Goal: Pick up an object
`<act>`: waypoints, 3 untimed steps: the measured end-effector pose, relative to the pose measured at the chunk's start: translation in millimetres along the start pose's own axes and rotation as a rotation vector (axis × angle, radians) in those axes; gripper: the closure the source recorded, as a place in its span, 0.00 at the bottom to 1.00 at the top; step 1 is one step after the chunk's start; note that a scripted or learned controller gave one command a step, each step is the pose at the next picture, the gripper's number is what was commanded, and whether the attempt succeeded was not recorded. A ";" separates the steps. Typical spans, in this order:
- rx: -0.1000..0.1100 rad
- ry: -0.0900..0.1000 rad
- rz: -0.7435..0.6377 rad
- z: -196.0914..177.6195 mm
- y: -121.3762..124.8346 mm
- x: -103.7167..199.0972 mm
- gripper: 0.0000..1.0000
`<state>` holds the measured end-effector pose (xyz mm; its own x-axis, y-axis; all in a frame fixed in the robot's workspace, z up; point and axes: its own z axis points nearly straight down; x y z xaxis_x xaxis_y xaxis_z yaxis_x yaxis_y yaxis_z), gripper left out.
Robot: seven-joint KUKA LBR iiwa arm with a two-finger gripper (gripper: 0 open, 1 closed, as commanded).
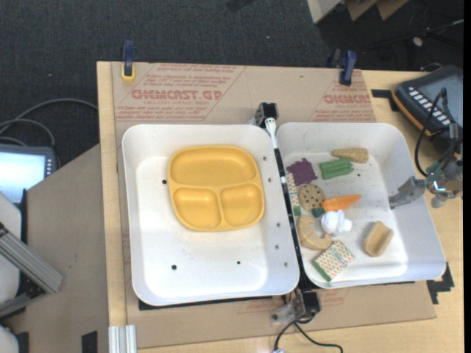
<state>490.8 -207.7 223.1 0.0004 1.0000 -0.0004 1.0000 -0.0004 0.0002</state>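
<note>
Nothing lifted yet: grey two-finger gripper [407, 192] poised at the shallow white right bin's [419, 252] right rim, grip state impossible to tell, orange plastic carrot [343, 202] untouched inside.

Two bins sit side by side on the tabletop [110, 197], their inner rims touching. The left bin [147, 271] holds a tray [215, 186], set toward the back. Everything else lies in the right bin [423, 252], placed here relative to the carrot [342, 202] near its middle. Behind the carrot lies the bean pod [336, 169], and behind that, to the right, the bread stick [350, 154]. Left of the bean pod is the grape bunch [302, 172]. The cookie [310, 195] lies just left of the carrot. In front of the carrot sits the bottle [335, 222], touching the bagel [315, 234] at its left. The packet [333, 259] lies farther front. The bread roll [377, 238] lies front-right.
</note>
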 end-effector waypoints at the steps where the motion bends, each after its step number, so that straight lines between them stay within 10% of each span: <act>1: 0.007 0.007 0.000 125.0 -13.1 -15.1 0.00; 2: -0.001 0.000 0.001 109.3 -11.5 -15.5 1.00; 3: -0.001 0.000 0.001 109.8 -11.6 -15.5 0.00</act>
<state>479.1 -223.3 113.3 0.0010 1.0000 0.0000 1.0000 -0.0010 0.0008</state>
